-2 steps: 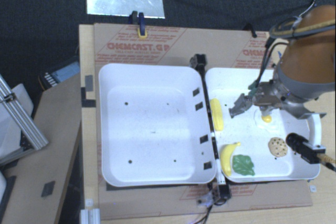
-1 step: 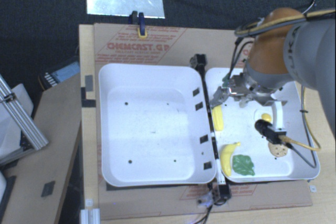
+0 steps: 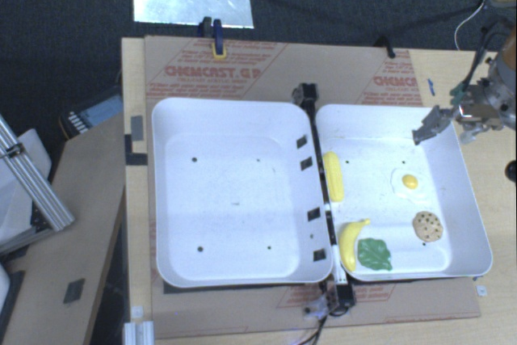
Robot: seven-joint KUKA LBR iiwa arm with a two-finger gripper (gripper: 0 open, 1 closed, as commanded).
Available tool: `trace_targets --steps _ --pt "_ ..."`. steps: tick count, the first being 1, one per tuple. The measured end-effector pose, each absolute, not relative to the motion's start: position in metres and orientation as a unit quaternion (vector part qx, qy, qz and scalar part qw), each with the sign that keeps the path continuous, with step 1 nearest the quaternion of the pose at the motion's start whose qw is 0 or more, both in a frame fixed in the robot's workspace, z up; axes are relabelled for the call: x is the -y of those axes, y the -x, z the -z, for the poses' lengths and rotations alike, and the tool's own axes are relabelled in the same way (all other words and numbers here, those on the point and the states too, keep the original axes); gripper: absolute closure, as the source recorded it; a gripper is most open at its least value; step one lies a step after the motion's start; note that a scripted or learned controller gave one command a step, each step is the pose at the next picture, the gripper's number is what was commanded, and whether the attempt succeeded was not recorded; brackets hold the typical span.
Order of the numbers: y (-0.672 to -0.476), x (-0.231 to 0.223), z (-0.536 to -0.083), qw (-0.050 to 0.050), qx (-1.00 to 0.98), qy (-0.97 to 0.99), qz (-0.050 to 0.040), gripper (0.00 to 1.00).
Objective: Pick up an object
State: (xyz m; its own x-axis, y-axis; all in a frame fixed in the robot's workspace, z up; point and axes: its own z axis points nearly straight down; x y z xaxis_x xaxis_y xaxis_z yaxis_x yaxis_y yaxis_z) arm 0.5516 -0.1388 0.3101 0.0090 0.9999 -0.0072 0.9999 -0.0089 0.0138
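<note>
Objects for picking lie in the right bin [image 3: 464,198] of 2; the left bin [image 3: 234,190] is drawn bare white. From left to right: a corn cob [image 3: 333,176] just beside the divider, its long axis running near to far, parallel with that wall; a banana [image 3: 350,243] in the near-left corner, curved, its long axis also roughly near to far with the upper tip bent rightward; a green leaf [image 3: 375,254] touching the banana's right side, flat, without a clear axis; a small yellow piece [image 3: 410,182], rounded, with no evident heading; a cookie [image 3: 427,226], round and flat, lying apart from the others. The gripper [image 3: 428,127] hangs over the far-right part of this bin, above the floor and well apart from every object, holding nothing; whether its fingers are apart or together cannot be told. Likely faults, as judged: a descent on the cob or banana may strike the divider wall, since both crowd it; a closure along rather than across either long axis would slip off; the flat cookie and leaf offer little height to pinch; the leaf may be dragged with the banana.
</note>
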Motion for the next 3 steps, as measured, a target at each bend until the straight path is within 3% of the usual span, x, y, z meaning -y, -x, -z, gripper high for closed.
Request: trace_targets --steps 1,2,3 --pt "-0.521 0.186 -0.206 -0.003 -0.705 -0.709 0.0028 0.00" --pt "-0.618 0.160 -0.078 0.001 -0.710 -0.704 -0.0011 0.00" --pt "-0.674 0.115 -0.255 0.009 -0.711 -0.703 -0.0068 0.00"
